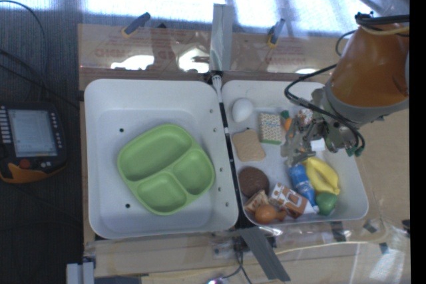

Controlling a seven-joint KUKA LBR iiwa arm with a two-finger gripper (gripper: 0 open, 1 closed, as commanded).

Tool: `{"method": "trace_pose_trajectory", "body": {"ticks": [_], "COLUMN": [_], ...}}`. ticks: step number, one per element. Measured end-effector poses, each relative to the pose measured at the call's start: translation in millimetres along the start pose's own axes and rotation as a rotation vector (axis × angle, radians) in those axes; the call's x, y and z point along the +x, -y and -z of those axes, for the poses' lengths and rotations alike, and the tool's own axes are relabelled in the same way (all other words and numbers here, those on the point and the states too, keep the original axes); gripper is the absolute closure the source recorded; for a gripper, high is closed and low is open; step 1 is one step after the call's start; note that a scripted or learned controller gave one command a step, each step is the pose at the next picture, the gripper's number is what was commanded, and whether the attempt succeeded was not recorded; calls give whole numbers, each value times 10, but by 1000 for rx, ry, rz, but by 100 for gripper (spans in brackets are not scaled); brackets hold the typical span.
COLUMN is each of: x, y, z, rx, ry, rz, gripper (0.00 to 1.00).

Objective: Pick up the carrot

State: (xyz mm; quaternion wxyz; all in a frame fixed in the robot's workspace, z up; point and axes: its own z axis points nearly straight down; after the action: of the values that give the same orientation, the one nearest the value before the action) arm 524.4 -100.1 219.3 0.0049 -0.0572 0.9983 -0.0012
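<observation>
— Two bins stand before us. Status, front to back?

— At the near edge of the right bin [266, 95] we note a carton [287, 200] and a green fruit [326, 203]. Neither concerns the task. Behind them lies the banana [323, 175].

— And the gripper [303, 140]?

— It hangs low over the bin's middle, just behind the banana. We cannot tell whether the claw is released or clenched.

— Where is the carrot [286, 122]?

— We take it to be the small orange piece on the bin floor, just beside the claw on the far side. We judge it not yet lifted. Grasp and raise remain.
</observation>
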Motion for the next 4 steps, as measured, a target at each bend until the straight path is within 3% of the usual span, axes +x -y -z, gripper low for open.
{"method": "trace_pose_trajectory", "body": {"ticks": [1,2,3,4], "x": [31,56,277,143], "y": [343,310,-288,84], "z": [-999,535,-319,-1086], "rx": [-7,3,-7,-3], "ry": [-15,6,-11,-4], "rz": [150,60,325,442], "gripper": [100,100,100,100]}}
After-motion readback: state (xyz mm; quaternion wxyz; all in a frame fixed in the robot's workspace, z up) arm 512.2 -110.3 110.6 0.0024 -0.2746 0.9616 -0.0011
